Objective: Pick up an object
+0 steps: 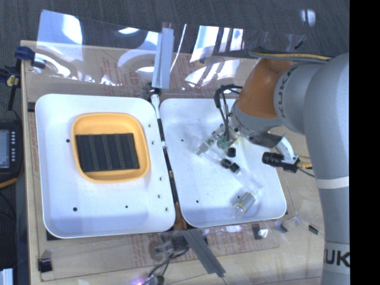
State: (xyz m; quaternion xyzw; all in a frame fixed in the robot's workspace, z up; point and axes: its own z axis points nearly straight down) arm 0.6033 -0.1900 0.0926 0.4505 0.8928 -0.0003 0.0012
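My gripper (228, 156) hangs low over the middle of the right bin (190, 195), below the grey arm's orange band (261, 94). A small clear, greenish object (208, 146) lies just to its left on the bin floor, close to the gripper or touching it. Another small clear plastic object (243, 202) lies near the right bin's front right corner, apart from the gripper. In the left bin (59, 200) rests a yellow tray with a dark ribbed insert (108, 148).
A low divider (165, 159) separates the two bins. The arm's wrist and cable (279, 159) overhang the right bin's right side. A clear screen (119, 58) stands behind the bins. A black device (9, 150) sits off the bench's left edge.
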